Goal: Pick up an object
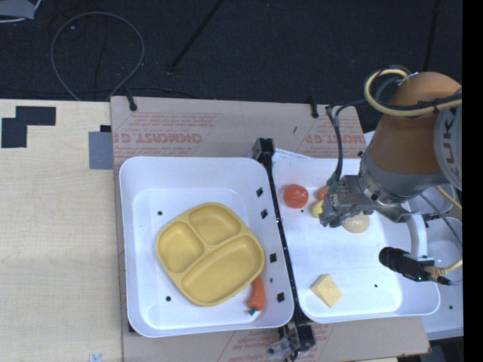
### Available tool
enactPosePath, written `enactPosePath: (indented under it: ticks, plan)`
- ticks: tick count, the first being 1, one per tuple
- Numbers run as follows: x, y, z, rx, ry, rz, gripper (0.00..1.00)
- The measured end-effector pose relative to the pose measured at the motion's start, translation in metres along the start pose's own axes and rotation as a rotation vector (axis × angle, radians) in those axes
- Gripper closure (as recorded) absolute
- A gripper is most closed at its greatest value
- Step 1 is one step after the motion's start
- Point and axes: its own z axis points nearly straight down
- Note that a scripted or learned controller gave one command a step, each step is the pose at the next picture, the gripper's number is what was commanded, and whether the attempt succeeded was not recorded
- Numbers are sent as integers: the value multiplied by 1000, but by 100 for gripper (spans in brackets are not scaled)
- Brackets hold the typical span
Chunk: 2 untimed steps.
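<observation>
You are looking down on the counter [53,240], where two shallow white bins are sitting side by side on a cardboard sheet [204,130]. In the left bin [139,202], a yellow divided plate [210,253] is lying flat, and a small orange carrot-like piece [256,296] is resting just beside its lower right edge, close to the bin wall.

The arm [411,138] is reaching in from the right, and its end effector [337,206] is hanging low over the upper part of the right bin [377,296]. You cannot tell how it is set, since the dark wrist hardware is blocking it. A red tomato-like ball [295,195] is sitting just to the left of the end effector, apart from it. A pale round object [356,222] is lying right against the end effector's lower right side, partly covered by it. A small bit of yellow [318,210] is peeking out at its left edge. A pale yellow cheese-like wedge [327,289] is lying well apart, near the bin's front wall.
</observation>
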Motion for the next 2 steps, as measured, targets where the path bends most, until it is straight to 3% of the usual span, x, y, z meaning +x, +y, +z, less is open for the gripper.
enactPosePath:
  ticks: [2]
  plan:
    - [97, -18, 9, 1, -1, -1, 100]
